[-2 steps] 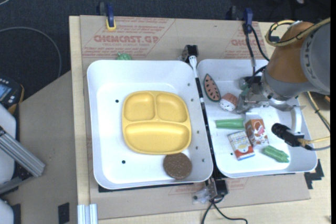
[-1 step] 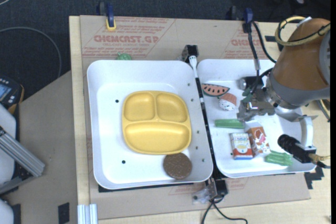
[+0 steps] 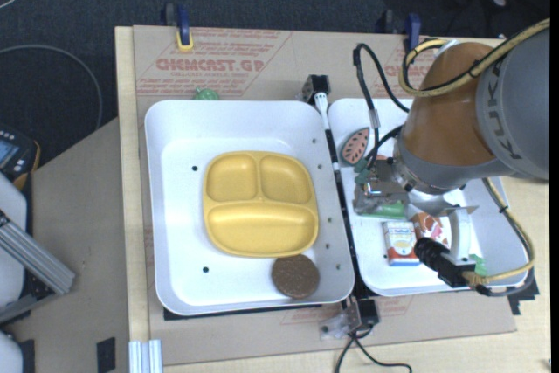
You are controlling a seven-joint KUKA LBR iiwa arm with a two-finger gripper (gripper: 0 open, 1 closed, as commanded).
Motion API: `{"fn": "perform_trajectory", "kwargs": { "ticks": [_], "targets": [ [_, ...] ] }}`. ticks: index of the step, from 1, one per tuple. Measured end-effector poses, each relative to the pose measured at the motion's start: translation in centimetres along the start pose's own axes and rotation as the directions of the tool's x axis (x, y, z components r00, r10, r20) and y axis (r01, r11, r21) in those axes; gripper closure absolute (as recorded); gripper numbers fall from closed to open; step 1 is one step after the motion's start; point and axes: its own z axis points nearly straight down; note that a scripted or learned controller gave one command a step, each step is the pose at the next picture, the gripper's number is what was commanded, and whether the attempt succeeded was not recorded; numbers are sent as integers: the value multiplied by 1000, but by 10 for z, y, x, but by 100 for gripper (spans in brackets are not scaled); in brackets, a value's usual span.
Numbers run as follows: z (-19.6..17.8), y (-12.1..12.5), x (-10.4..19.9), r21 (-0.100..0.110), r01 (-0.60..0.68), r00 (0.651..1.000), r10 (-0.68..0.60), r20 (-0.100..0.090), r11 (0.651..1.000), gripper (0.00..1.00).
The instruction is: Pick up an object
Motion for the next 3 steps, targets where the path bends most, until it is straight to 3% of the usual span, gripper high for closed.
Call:
{"fn": "perform_trajectory", "kwargs": {
  "ticks": [1,2,3],
  "targets": [
    [-170,-14,9,-25,-4,1000,4,2,1000,100],
    [-180,-15,77,-10,1,1000,-1,2,1000,100],
    [-209,-15,126,-10,-2,1000,2,2,1000,100]
  ]
}}
